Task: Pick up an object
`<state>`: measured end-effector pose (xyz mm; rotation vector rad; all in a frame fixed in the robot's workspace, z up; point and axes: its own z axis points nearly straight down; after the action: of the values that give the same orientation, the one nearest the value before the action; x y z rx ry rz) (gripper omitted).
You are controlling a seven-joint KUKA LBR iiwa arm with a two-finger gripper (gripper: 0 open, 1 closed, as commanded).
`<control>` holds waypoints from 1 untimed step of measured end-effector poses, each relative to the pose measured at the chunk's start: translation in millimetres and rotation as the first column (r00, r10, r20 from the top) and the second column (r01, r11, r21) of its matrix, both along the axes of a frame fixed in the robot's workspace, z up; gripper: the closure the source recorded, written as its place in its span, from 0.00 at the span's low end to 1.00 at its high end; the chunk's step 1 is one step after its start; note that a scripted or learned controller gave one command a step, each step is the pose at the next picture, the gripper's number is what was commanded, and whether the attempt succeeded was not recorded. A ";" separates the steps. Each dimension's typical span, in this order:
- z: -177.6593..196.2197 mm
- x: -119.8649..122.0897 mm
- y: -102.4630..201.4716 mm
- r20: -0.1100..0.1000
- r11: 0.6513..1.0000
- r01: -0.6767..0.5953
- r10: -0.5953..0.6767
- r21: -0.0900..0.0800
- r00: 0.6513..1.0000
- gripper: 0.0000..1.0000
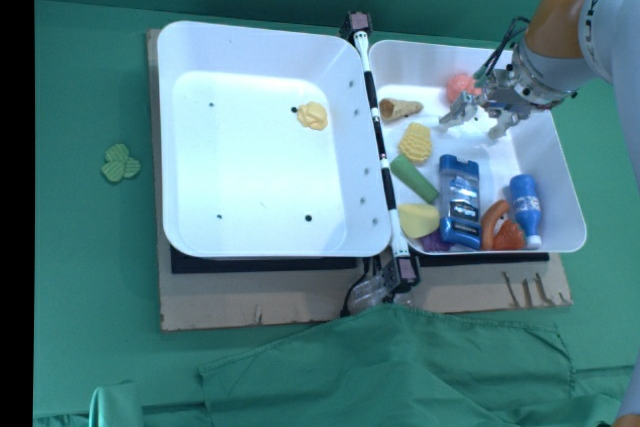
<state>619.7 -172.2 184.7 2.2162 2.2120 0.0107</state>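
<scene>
Gripper (pixel 478 118) hovers over right bin (pixel 560 170), jaws spread wide, nothing between them. Pink object (pixel 459 83) sits just beside it.

From my seat I see the arm (pixel 590 5) reaching in from the right, its gripper (pixel 480 118) spread open over the back of the right bin (pixel 565 205), just beside a small pink-red object (pixel 461 84), with nothing between its fingers. That bin also holds an ice-cream cone (pixel 399 108), a yellow corn-like piece (pixel 416 143), a green stick (pixel 413 178), a yellow wedge (pixel 418 219), a blue packet (pixel 460 199), a blue bottle (pixel 526 208) and an orange ring (pixel 500 228). The left bin (pixel 190 55) holds one small yellow piece (pixel 312 116). A green leaf-shaped toy (pixel 119 163) lies on the cloth, well left of both bins.
</scene>
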 end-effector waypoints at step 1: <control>-0.4 41.8 -10.5 0.000 1.000 -0.001 0.001 -0.001 1.000 0.00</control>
<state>661.5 -182.7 184.4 2.2139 2.2127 0.0093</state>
